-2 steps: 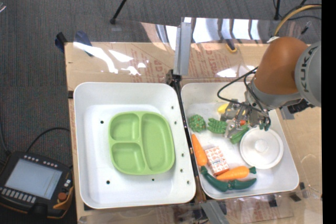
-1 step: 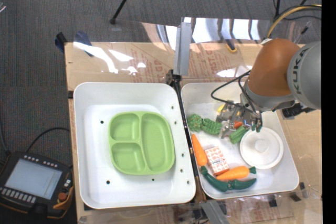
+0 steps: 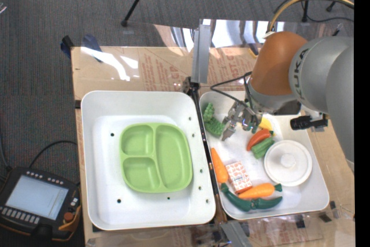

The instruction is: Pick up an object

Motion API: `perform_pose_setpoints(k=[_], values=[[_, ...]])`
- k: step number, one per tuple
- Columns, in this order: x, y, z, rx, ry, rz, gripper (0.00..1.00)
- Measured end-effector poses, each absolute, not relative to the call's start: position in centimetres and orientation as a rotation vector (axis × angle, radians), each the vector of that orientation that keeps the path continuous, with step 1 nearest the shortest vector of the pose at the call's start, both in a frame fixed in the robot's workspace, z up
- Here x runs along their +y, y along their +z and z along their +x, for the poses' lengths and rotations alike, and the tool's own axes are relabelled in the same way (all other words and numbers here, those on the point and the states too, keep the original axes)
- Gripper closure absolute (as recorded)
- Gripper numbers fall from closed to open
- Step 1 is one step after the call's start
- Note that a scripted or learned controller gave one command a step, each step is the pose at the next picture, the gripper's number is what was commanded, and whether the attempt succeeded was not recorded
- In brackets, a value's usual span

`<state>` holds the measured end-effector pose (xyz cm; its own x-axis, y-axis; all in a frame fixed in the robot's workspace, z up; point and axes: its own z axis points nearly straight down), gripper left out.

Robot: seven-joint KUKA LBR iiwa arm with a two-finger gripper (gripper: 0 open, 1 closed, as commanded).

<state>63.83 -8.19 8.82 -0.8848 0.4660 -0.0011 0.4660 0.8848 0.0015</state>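
jaws spread, "KUKA" on arm (image 3: 324,75)

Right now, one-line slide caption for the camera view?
Arm holds its gripper over the right bin of toy food, beside a green piece; green tray sits in the left bin.
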Motion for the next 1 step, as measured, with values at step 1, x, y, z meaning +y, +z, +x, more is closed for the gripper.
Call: perform_pose_setpoints(k=[1], values=[[-9.42,8.75,62.37,3.013,0.001,0.895,1.0]])
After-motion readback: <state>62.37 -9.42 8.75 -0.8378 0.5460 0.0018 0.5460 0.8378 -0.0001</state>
